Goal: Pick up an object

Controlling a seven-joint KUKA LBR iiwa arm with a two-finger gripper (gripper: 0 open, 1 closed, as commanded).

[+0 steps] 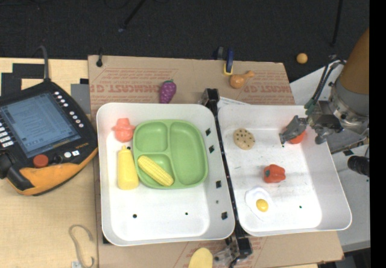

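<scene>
Camera view: arm (356, 73) cut off right.

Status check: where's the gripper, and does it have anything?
Gripper at right bin's far right edge, shut on small orange-red toy. Red pepper, cookie, fried egg lie apart in that bin. Nothing blocking.

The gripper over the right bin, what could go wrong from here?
The gripper sits at an orange piece near the right bin's far rim; a poor pinch could drop it or push it against the wall. The red pepper and cookie lie nearby, so a sweeping move might knock them.
</scene>
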